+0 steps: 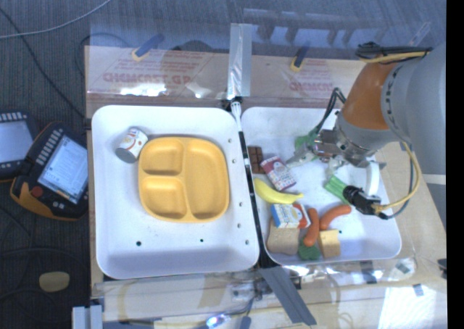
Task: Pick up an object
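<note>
Banana (277, 193) looks light, smooth and curved; grip its middle. Gripper (313, 148) hovers at its 2 o'clock; whether it is spread, I cannot tell.

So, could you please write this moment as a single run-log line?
arm: over right bin | gripper: low near the bin's back, grasp unclear | banana: lying in right bin | yellow divided plate, small can: left bin

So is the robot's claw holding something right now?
Gripper: over the right bin, but whether it is open, shut or holding anything cannot be told.
</note>
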Available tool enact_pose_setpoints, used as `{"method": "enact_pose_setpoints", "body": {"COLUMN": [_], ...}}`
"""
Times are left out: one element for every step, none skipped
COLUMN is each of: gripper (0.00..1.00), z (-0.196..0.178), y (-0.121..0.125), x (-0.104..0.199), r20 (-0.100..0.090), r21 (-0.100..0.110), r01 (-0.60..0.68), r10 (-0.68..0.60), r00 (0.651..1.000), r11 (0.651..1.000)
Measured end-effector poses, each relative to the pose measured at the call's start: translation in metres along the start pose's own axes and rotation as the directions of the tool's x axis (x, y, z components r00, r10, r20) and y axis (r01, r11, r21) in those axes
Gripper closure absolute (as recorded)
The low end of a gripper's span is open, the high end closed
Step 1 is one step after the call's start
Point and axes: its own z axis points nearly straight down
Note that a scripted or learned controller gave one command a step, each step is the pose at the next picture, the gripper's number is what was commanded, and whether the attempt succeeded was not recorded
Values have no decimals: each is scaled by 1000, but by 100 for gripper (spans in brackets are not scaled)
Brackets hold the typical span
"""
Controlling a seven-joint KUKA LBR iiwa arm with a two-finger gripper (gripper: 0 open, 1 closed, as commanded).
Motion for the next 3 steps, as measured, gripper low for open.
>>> {"method": "enact_pose_setpoints", "body": {"gripper": [0,100,100], "z": [2,-9,-28], "y": [70,71,67], "x": [9,9,11], "r20": [1,6,5], "r21": [0,-2,9], "r01": [-11,-10,-407], "r10": [11,10,406], "r00": [1000,1000,914], "r11": [1000,1000,914]}}
